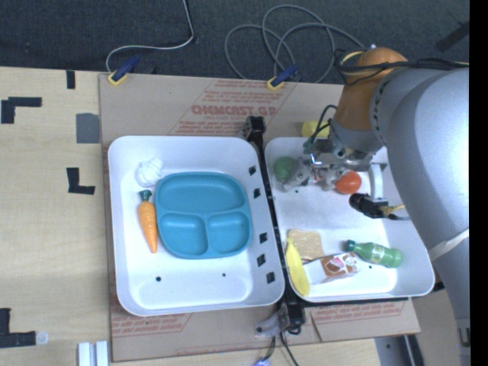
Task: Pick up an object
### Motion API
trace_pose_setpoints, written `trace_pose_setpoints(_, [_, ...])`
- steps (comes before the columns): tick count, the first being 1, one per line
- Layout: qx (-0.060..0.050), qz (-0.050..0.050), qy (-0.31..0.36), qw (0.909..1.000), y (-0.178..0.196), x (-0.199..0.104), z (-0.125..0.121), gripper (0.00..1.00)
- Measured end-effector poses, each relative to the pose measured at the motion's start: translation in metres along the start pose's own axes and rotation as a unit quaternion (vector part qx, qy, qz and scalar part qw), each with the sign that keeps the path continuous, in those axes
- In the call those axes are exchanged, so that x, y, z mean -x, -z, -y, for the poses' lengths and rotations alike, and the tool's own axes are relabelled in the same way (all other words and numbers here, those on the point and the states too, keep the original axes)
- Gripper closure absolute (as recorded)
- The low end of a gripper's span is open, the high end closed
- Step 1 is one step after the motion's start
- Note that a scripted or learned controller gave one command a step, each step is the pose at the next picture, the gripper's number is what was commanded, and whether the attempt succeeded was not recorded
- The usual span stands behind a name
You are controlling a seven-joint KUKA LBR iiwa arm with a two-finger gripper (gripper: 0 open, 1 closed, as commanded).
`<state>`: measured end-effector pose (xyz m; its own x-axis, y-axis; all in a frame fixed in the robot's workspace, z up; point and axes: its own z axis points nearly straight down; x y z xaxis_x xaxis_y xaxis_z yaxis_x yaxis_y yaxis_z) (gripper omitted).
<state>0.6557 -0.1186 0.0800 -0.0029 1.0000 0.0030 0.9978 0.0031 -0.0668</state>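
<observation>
Left bin (126,280): blue divided plate (203,213) at centre; toy carrot (148,219) and white garlic (148,171) at nine to ten o'clock.

Right bin (412,277): green ball (284,166) at ten o'clock, red tomato (348,181) at twelve, green bottle (374,253) at four, banana (296,269) at seven.

Gripper (324,166): low between ball and tomato; fingers' state cannot tell.

Handling: the tomato is likely light, smooth plastic and prone to roll; pinch across its middle.
</observation>
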Motion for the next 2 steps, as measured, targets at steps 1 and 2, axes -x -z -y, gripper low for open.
trace_pose_setpoints(1, [0.008,0.0,0.002,1.0,0.001,0.012,-0.003,0.0])
trace_pose_setpoints(2, [0.031,0.004,-0.001,0.9995,0.016,0.011,-0.011,1.0])
